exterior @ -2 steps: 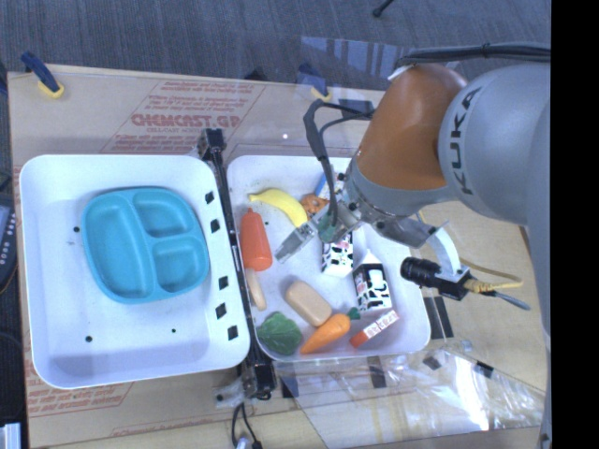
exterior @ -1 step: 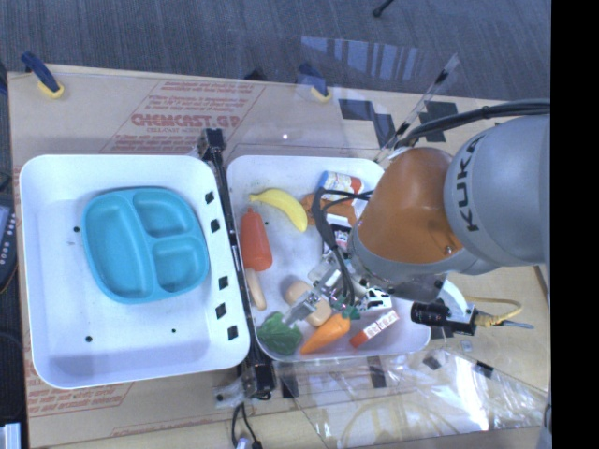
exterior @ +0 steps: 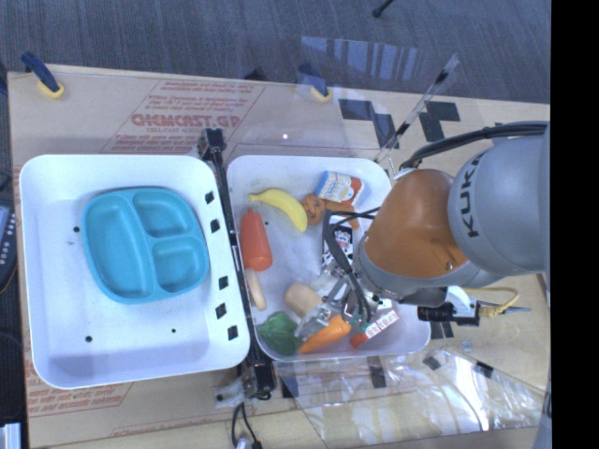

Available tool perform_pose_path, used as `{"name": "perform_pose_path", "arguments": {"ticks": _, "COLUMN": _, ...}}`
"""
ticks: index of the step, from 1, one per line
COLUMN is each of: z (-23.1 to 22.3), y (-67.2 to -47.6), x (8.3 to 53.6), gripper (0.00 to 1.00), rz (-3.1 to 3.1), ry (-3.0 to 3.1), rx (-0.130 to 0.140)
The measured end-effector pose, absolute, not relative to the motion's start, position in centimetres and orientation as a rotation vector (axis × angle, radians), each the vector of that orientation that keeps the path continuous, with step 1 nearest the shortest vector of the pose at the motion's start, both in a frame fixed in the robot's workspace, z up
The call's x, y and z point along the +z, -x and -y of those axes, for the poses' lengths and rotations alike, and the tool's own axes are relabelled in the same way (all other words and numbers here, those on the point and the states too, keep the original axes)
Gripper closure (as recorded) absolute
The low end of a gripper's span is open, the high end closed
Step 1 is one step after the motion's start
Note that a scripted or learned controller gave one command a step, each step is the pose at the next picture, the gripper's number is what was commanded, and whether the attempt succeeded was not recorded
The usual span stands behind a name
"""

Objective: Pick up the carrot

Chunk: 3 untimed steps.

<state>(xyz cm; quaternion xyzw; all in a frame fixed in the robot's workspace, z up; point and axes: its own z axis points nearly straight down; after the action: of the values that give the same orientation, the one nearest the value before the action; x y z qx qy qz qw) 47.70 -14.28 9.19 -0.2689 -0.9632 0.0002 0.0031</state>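
Carrot [exterior: 327, 335] lies low in the right bin [exterior: 281, 168], near its front wall, with the thick orange end towards the gripper [exterior: 329, 309] and a green leafy piece [exterior: 277, 329] just beside its other end. I take the gripper as the landmark: the carrot is directly below it, touching or almost touching the metal tips, and I judge the arm was brought here so that it can close on the carrot's smooth, tapered body. Whether the gripper is spread or pinching, I cannot tell, because cables and the orange wrist band [exterior: 415, 227] cover that part. Up-left of the gripper rests a round beige piece [exterior: 301, 298]; further up-left lies a glossy red-orange cylinder [exterior: 255, 239], and above it a curved yellow banana [exterior: 283, 206]. Far left, in the other bin [exterior: 47, 176], sits a blue divided tray [exterior: 142, 243], matte plastic with rounded corners.
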Motion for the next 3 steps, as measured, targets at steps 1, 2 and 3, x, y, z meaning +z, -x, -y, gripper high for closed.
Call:
{"name": "perform_pose_path", "arguments": {"ticks": 1, "z": 14.2, "y": -47.8, "x": 10.2, "gripper": 1.0, "rz": 3.022, "ry": 0.828, "rx": 0.002}}
{"name": "perform_pose_path", "arguments": {"ticks": 2, "z": 2.7, "y": -51.0, "x": 19.6, "gripper": 1.0, "rz": 2.994, "ry": 0.969, "rx": -0.009}}
{"name": "perform_pose_path", "arguments": {"ticks": 3, "z": 3.3, "y": -50.8, "x": 19.2, "gripper": 0.0, "rz": 2.985, "ry": 0.977, "rx": 0.002}}
